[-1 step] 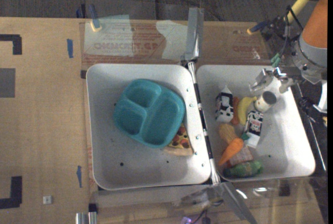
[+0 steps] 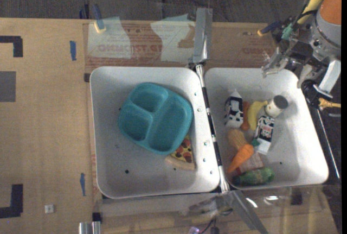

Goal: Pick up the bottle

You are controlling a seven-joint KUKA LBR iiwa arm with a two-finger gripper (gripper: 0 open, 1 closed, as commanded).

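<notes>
Above right bin's corner, gripper [image 2: 295,64], bottle [image 2: 268,121] apart

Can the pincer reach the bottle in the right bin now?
Probably yes: the bottle lies uncovered on top, but the banana and carrot crowd its sides.

A: Where is free room in the right bin [image 2: 312,157]?

B: Its right half and upper left corner are bare white floor. The bottle [image 2: 267,124] stands at centre, open on its right side.

A: And the obstacles?

B: The banana [image 2: 256,112] and milk carton [image 2: 233,108] crowd its left; the carrot [image 2: 241,158] and green vegetable [image 2: 255,176] lie below.
</notes>
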